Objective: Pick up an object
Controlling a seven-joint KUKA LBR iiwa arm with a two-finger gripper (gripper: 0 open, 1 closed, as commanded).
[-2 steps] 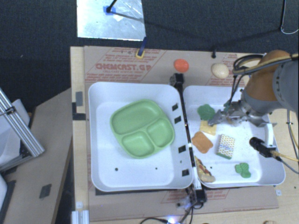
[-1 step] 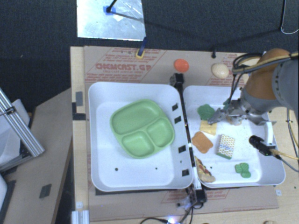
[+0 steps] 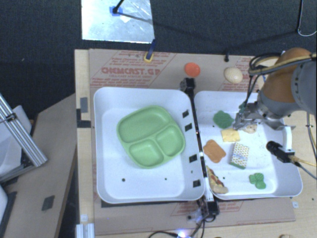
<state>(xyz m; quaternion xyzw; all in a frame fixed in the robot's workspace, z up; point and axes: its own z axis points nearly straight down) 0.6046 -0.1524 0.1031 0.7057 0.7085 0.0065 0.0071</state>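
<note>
Dark carpeted floor around a counter (image 3: 84,148) topped by a printed cardboard sheet (image 3: 129,66). A silvery foil square (image 3: 118,14) on the floor beyond the far edge.

Two shallow white bins side by side on the cardboard:
- Left bin (image 3: 106,182): one green compartment plate (image 3: 150,137), three sections, lying flat near the centre.
- Right bin (image 3: 292,185): several small objects, listed below.

Contents of the right bin:
- Dark green leaf-shaped piece (image 3: 223,118), near the far left part.
- Yellow cheese-like square (image 3: 230,135), just beside the leaf piece, on the near side.
- Orange rounded slab (image 3: 214,150), close to the divider between bins.
- Patterned blue-and-yellow block (image 3: 240,155), right of the orange slab, slightly tilted.
- Small green cluster (image 3: 257,180), near the front right corner.
- Brownish food-like item (image 3: 217,180), against the left wall at the front.
- Pale rounded object (image 3: 250,128), partly hidden under the claw.

Outside the bins, on the cardboard at the far edge: an orange ball (image 3: 192,69) and a beige egg-shaped object (image 3: 233,75), well apart.

Arm entering from the right, with the claw (image 3: 244,120) lowered into the far part of the right bin, just beside the yellow square and over the pale object. Finger spread: cannot tell, tips too small and blurred. Nothing visibly pinched.
</note>
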